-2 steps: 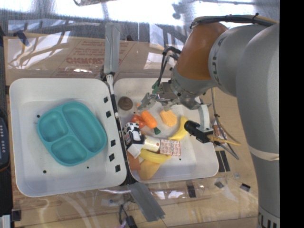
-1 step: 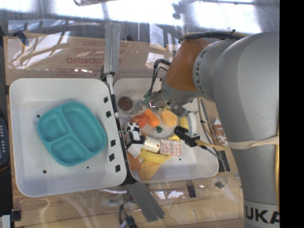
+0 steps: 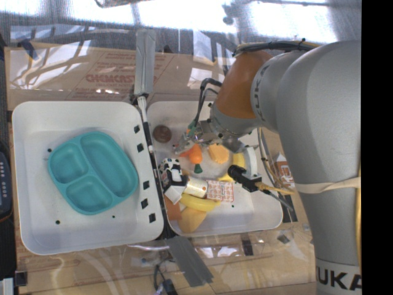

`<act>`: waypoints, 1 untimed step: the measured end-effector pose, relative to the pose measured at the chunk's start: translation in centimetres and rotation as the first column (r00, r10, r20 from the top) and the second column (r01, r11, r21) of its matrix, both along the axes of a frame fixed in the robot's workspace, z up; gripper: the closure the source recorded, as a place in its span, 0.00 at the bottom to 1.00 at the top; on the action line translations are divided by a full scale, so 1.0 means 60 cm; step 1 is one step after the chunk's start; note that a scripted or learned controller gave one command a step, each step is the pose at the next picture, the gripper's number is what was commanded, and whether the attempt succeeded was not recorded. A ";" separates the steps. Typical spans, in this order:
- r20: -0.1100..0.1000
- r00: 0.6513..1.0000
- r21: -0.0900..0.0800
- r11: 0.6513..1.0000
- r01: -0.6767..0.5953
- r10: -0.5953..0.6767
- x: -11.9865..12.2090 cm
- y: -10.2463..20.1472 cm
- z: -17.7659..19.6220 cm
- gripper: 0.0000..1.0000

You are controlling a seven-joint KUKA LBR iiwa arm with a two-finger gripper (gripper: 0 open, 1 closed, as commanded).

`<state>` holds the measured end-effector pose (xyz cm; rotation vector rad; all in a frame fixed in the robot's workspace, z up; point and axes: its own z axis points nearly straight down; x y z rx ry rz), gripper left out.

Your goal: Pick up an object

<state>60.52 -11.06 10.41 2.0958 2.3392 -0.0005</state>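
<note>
Claw [image 3: 191, 141] lowered over orange toy [image 3: 195, 154] amid clutter in right bin [image 3: 270, 217], near its left wall; grip state impossible to tell; toy judged light, rigid, smooth, best pinched across its narrow middle; teal tray [image 3: 92, 171] in left bin [image 3: 37, 226].

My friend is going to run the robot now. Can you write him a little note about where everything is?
Gripper: low in the right bin, over the toy pile. I can't tell what the fingers are doing, and nothing shows held.
Things: the orange piece sits right by the gripper. Near it lie a yellow banana, a black-and-white toy, a patterned card and a brown round thing.
Left bin: it holds the teal tray.
Done: the arm has reached the pile.
Left: grab one thing and lift it.
</note>
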 end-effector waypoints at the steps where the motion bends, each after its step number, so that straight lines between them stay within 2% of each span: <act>1: 0.003 0.989 0.002 0.989 0.146 -0.146 0.061 0.100 0.151 1.00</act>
